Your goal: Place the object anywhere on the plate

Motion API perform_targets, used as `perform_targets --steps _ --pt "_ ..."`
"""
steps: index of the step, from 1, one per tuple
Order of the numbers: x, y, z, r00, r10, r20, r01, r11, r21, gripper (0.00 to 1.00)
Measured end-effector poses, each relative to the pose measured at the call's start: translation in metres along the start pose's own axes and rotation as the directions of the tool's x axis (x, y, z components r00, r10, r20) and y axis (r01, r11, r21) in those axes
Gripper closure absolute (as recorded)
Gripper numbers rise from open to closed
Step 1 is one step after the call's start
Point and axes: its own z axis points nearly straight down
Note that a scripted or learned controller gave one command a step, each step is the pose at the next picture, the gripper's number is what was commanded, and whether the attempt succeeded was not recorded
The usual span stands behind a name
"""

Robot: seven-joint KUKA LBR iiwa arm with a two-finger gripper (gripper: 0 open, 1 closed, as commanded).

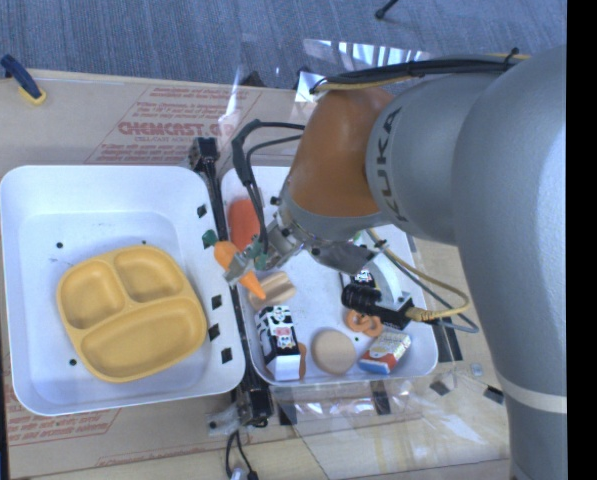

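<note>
Carrot [242,224] lies in the right bin [418,363] against its left wall, long axis running up-down, just up-left of the gripper [255,264], whose grip I cannot tell; the plate [130,313] sits left in the other bin.

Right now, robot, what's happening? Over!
Gripper low over right bin, near carrot. Yellow plate bare in left bin. Bin walls between them.
</note>
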Motion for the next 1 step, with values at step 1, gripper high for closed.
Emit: perform_targets --steps 1 --pt "0.0587 0.0503 -0.049 0.989 -0.147 0.006 0.147 0.989 -0.005 1.0"
